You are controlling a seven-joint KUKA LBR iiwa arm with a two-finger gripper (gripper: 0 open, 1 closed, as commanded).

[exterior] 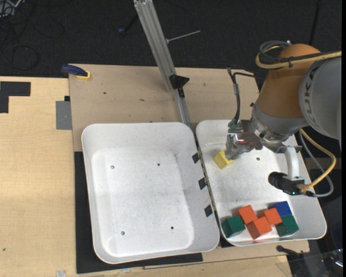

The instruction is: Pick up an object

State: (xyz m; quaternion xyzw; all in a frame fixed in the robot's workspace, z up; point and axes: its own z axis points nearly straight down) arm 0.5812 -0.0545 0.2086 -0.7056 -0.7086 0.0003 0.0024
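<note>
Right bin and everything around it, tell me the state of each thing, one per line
Gripper: low in the right bin, beside the yellow block; finger state unclear.
Yellow block: lying tilted on the bin floor, apart from the rest.
Orange blocks: three, clustered at the near end.
Green blocks: two, flanking the cluster.
Blue block: in the cluster.
Left bin: level on the bench.

**Count of what lies beneath me**

I count two white bins: the left bin [141, 192] and the right bin [259, 178]. In the right one I see one yellow block [222, 160], three orange blocks [259, 218], two green blocks [233, 225] and one blue block [283, 208], seven blocks altogether.
</note>
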